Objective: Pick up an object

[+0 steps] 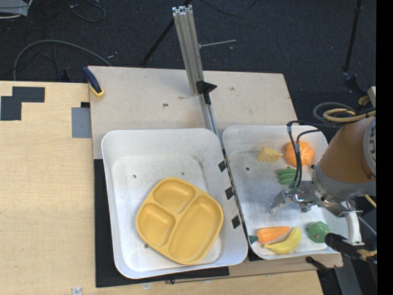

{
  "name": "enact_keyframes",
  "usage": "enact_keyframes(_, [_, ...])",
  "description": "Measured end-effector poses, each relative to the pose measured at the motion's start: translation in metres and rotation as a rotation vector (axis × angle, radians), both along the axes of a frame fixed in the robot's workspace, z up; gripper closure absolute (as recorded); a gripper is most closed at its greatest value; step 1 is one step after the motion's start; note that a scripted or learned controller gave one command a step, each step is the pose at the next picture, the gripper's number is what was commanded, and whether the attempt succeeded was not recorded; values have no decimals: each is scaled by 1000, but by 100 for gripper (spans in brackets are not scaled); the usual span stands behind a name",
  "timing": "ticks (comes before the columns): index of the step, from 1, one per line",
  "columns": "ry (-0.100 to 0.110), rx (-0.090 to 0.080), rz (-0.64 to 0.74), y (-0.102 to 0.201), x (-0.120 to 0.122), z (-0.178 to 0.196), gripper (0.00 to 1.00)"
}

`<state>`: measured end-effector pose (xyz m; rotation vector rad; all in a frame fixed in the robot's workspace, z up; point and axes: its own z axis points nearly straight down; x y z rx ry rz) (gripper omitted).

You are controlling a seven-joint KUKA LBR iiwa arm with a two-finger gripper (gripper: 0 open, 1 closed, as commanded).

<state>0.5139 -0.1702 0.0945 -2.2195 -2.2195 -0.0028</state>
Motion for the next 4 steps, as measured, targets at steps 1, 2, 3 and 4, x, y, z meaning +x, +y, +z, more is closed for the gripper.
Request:
enact_keyframes(1, [-8,7,-2,3,3,12,100])
enact_keyframes(2, [-2,-4,0,3,-7,65,100])
enact_keyframes(3, [-4,-4,1,1,-11,127,100])
enact_keyframes(4, [-4,-4,1,0,-10,179,100])
